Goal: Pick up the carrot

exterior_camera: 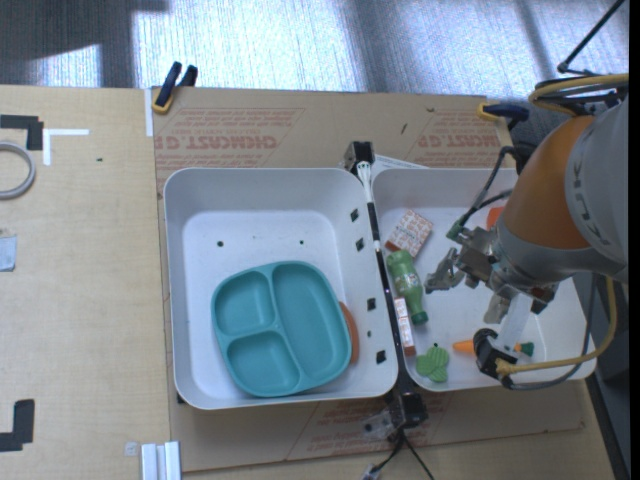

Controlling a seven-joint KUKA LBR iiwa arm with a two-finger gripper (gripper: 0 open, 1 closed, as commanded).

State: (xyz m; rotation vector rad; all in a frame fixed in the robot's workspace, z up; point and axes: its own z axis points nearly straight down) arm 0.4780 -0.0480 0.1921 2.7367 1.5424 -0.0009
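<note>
A small orange carrot (pixel 463 347) lies near the front edge of the right bin (pixel 470 183), just right of a green leafy piece (pixel 433 364). My gripper (pixel 443 276) hangs over the middle of the right bin, above and slightly left of the carrot and beside the green bottle (pixel 406 286). Nothing shows in its grasp. The grey arm with its orange band (pixel 545 193) covers the bin's right side. A black fitting with a yellow cable (pixel 487 352) sits just right of the carrot.
A patterned snack packet (pixel 409 232) lies behind the bottle. The left bin (pixel 250 203) holds a teal divided plate (pixel 281 326), with an orange object (pixel 349 334) peeking out at its right edge. A black-and-yellow clamp (pixel 173 83) sits at the back left.
</note>
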